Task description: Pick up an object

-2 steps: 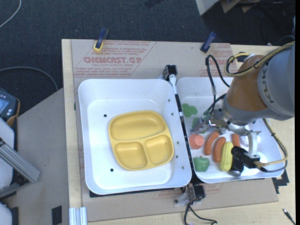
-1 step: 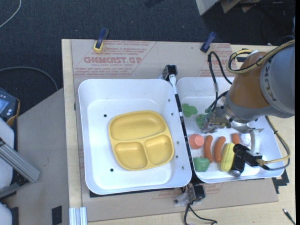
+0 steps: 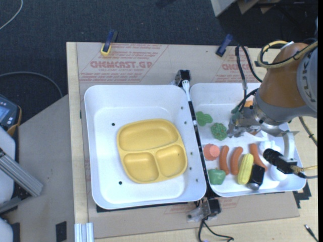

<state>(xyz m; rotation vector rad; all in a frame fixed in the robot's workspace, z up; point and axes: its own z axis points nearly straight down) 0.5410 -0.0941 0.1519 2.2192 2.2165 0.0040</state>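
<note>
Clamped at the front edge of the bench, at 6 o'clock, a black clip (image 3: pixel 208 206) sits between the two bins. Just behind it, the left bin (image 3: pixel 96 135) is seen to carry a yellow tray (image 3: pixel 150 149) with three compartments, which lies flat and well apart from the arm.

The candidate objects are all gathered in the right bin (image 3: pixel 222 88). A green pepper (image 3: pixel 217 176) lies at 7 o'clock in that bin, a corn cob (image 3: pixel 245 168) at 6 o'clock, and two sausages (image 3: pixel 230 159) side by side between them and the centre. A pink round piece (image 3: pixel 212 151) is placed at 8 o'clock, a broccoli (image 3: pixel 218 131) at 9 o'clock, and a pale green piece (image 3: pixel 204 118) at 10 o'clock, close to the bin wall.

The gripper (image 3: pixel 237 127) is positioned low over the middle of the right bin, just beside the broccoli on its 3 o'clock side. Whether contact is made cannot be told, since the wrist hides the tip. Whether the gripper is spread or closed cannot be told either.

Nothing is seen to be held or raised; every object appears to rest on the bin floor. The task is therefore judged to be at the approach or grasp stage. A secure hold and a lift are left to be done, most likely on the broccoli.
</note>
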